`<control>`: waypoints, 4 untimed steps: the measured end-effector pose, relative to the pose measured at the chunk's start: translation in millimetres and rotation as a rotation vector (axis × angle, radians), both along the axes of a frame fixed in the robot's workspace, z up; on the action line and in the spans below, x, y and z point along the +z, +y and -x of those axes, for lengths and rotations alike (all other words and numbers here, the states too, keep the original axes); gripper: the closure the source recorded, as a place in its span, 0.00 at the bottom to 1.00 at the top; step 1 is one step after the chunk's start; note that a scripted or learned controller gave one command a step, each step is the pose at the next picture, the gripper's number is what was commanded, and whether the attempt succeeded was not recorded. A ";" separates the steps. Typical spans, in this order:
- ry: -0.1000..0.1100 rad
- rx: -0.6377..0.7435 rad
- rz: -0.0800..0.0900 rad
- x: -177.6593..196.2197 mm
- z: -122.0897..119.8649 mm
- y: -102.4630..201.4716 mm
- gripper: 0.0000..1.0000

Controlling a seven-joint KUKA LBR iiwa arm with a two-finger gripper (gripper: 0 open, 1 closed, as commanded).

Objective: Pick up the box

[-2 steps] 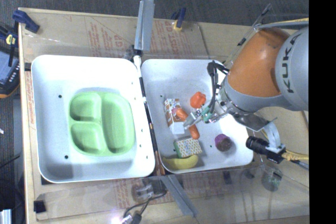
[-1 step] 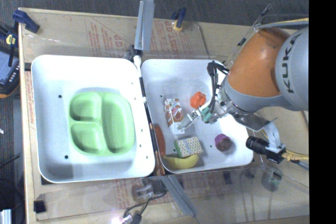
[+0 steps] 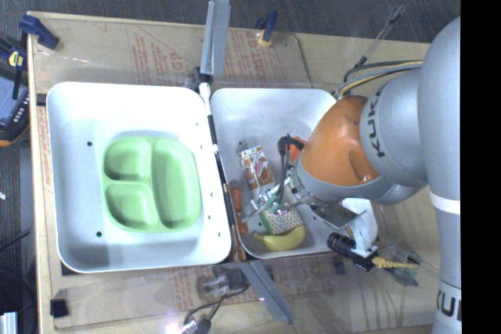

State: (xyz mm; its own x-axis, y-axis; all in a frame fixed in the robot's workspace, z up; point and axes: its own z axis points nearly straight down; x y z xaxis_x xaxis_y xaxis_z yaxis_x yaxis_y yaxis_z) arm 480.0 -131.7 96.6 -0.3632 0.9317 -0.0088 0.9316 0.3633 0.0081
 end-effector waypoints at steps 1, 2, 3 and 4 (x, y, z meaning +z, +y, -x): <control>0.010 0.152 -0.004 103.7 2.9 -78.7 0.00; 0.015 0.141 -0.007 -6.4 3.9 -28.4 0.00; 0.016 0.144 -0.007 3.3 3.4 -28.4 1.00; 0.010 -0.249 -0.007 -4.6 0.1 24.6 1.00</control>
